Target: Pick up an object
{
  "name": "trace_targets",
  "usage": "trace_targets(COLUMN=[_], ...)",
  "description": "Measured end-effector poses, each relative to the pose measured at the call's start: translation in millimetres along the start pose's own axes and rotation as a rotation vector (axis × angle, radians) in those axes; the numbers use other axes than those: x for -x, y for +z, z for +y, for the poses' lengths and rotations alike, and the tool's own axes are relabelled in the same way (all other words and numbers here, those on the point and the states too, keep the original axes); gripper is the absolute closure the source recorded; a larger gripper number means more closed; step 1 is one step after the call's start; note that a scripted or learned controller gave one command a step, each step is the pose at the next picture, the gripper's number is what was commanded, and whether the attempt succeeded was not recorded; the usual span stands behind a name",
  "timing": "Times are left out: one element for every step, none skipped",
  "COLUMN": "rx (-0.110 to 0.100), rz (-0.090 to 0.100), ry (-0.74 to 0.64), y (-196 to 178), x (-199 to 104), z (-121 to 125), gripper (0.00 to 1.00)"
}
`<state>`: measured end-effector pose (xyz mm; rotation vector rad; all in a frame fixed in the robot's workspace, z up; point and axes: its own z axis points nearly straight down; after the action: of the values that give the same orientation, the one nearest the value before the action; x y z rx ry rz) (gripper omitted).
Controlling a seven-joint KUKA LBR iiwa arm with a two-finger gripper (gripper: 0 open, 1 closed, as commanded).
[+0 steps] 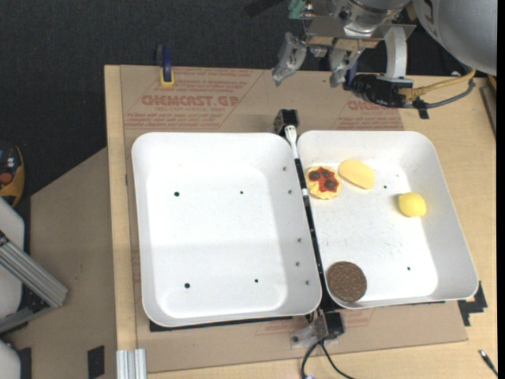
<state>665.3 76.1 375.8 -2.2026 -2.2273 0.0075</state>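
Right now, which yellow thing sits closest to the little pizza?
The oval yellow piece, right beside the pizza. The round yellow ball lies farther right, alone.

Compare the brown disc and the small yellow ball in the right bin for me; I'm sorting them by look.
The brown disc is dark, flat and speckled; the yellow ball is bright, smooth and rounded. The disc looks wider than the ball. The disc lies at the right bin's near edge, the ball further back toward its right side. Both lie loose, apart from other items.
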Motion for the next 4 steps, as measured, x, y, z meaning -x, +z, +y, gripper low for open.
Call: trace_targets(rx=[-0.001, 0.004, -0.005, 0.015], rz=[-0.007, -0.003, 0.001, -0.004], ry=[0.025, 0.016, 0.016, 0.007], y=[99.0, 184.3, 278.5, 289.9], x=[141.1, 209.5, 218.1, 184.3], z=[-14.6, -4.6, -100.1, -45.4], gripper=[0.0, 0.0, 0.0, 0.0])
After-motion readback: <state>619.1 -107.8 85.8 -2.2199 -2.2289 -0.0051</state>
